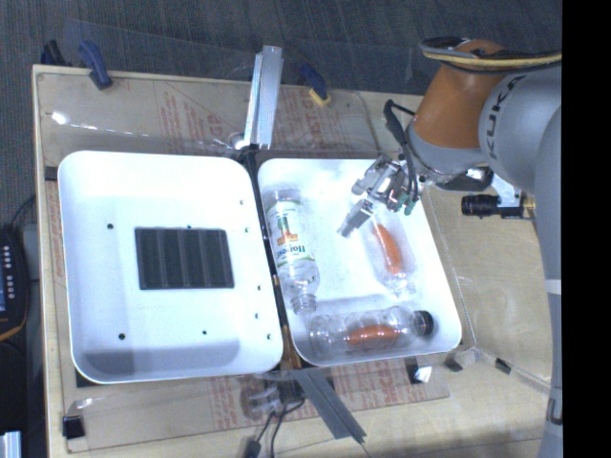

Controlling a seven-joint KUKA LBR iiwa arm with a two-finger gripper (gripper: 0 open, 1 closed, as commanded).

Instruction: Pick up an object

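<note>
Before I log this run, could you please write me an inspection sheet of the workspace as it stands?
Surface: bench bearing left bin and right bin.
Job's things: three clear bottles in the right bin: labelled bottle, orange-filled bottle, bottle with dark cap along the near wall.
Clutter: dark ribbed pad in the left bin.
Grippers: gripper above the right bin, holding nothing visible.
Cables: wires at the wrist.
Surroundings: blue clamps at the far edge.

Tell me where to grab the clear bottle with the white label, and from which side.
Grip the bottle with the white label across its labelled middle, coming straight down from above. It lies flat along the right bin's left wall, so set the end effector fingers across its width, probably.
</note>
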